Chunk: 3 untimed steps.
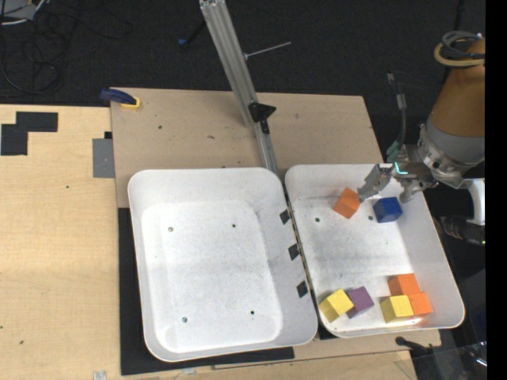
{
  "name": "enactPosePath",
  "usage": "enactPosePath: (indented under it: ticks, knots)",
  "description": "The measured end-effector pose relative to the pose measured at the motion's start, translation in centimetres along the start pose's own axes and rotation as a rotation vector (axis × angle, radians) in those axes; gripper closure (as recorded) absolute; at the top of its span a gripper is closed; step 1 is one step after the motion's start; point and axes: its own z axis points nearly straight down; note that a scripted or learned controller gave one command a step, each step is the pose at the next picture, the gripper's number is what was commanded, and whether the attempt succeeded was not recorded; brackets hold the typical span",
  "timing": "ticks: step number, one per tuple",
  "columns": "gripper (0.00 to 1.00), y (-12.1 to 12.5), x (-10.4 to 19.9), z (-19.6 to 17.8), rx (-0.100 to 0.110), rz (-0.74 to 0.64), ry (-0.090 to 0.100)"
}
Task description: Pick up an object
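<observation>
Two white bins are sitting side by side on the bench, the left bin (pixel 158 212) showing bare floor and the right bin (pixel 444 267) holding all the blocks. The arm (pixel 459 109) is reaching in from the upper right of the frame, and its gripper (pixel 392 184) is hanging over the right bin's upper portion with its two fingers spread apart and nothing between them. An orange block (pixel 346 203) is lying just left of the fingers, and a blue block (pixel 387 209) is lying just below them, near the bin's upper right edge; neither is being grasped. Open white floor is stretching through the middle of the right bin, between these two blocks and the cluster along its lower edge. There, a yellow block (pixel 337 303) is touching a purple block (pixel 360 299) near the lower left corner, while a second yellow block (pixel 396 308) and two more orange blocks (pixel 412 293) are crowding the lower right rim. A metal rail (pixel 234 62) is slanting down from the top centre toward the gap between the bins.
</observation>
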Motion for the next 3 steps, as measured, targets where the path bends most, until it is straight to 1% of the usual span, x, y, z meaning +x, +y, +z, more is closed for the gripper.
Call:
enactPosePath:
  ticks: [1,2,3]
  knots:
    - [0.00,0.1,0.0,-0.2,-0.005,0.001,-0.001]
    - [0.00,0.6,0.3,4.3,0.000,0.000,0.000]
    - [0.00,-0.5,-0.1,9.7,0.001,0.001,0.000]
